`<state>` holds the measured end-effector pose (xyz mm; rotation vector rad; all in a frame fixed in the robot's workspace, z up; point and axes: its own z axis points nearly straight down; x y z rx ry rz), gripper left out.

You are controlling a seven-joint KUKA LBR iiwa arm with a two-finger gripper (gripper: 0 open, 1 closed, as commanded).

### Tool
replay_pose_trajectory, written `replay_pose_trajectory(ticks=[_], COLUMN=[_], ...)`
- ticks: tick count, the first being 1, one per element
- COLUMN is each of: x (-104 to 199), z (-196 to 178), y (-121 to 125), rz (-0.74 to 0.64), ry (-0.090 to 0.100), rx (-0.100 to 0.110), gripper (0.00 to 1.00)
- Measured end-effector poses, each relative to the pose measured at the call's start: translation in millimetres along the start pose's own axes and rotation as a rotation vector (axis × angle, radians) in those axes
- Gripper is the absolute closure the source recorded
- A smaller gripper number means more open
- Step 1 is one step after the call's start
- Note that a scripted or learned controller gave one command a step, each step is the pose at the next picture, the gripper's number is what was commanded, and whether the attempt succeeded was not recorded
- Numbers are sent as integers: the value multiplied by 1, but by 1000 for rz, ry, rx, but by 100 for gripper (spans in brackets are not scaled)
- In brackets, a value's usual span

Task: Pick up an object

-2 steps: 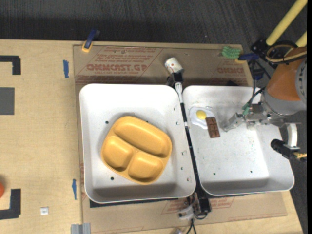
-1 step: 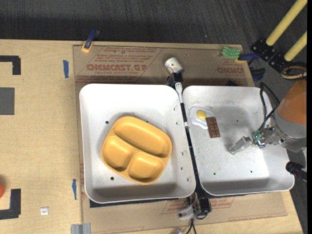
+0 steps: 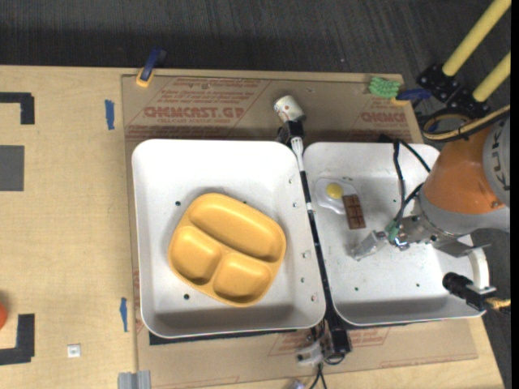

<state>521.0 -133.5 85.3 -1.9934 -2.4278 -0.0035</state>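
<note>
The claw (image 3: 366, 245) sits low in the right bin (image 3: 405, 294), its tip toward that bin's middle-left. Whether it is apart or together I cannot tell; the tip is small and grey against the white floor, and nothing shows clearly between its parts. I would not call anything held.

Just up and to the left of the tip lies a small brown block (image 3: 353, 211), close to the claw but seemingly not touching it. Beside the block, toward the bin's upper left, is a yellow-and-white piece (image 3: 332, 192), which looks like a toy fried egg. Behind the claw the arm (image 3: 462, 186) rises to the right, its orange band plain to see, with black cable looping over it.

In the left bin (image 3: 154, 298), well apart from the claw, a yellow tray (image 3: 227, 247) with three hollows lies at a slant across the middle.

The step in hand looks like the reach: the claw is down at floor level near the block, with no grasp yet shown. The block seems the likeliest target. The next move calls for bringing the tip over the block, straddling its narrow width, closing firmly and lifting straight up; a miss to the side would only push it along the slick floor.
</note>
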Motion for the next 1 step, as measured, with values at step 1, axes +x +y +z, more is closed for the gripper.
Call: replay_pose_trajectory(ticks=[1], x=[7], z=[0], y=[31], rz=[-295], ry=[-3], rx=[-1], gripper=[0])
